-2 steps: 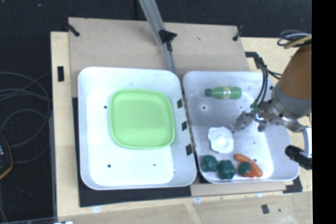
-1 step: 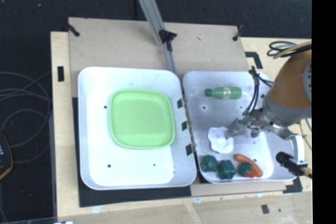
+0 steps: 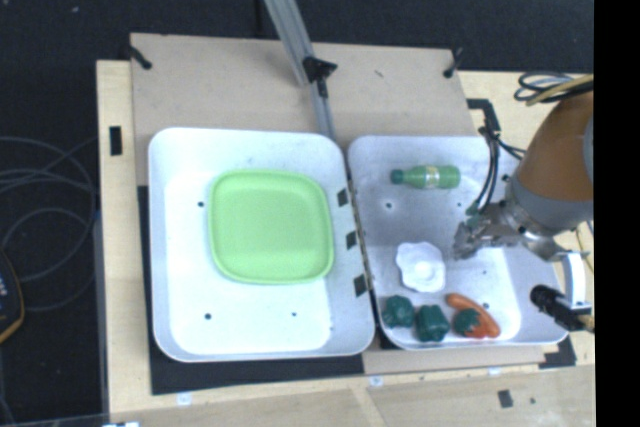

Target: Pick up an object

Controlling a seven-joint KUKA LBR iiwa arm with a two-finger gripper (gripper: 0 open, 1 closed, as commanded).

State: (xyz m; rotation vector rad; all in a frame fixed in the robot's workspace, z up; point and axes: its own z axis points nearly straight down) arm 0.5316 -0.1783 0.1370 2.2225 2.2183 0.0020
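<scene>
Gripper (image 3: 470, 240) of dull grey metal hangs near the glossy white lobed cup (image 3: 420, 267). We cannot tell its jaws' state. Beyond lies a smooth green plastic bottle (image 3: 427, 177).

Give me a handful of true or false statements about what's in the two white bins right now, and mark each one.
1. The square light-green plastic plate lies in the left white bin. True.
2. The small green bottle stands upright in the left bin. False: it lies on its side in the right white bin.
3. The small white cup-like piece is in the right bin. True.
4. The orange carrot-like toy sits on the plate. False: it lies near the right bin's front edge.
5. The gripper hangs over the left bin. False: it is over the right bin.
</scene>
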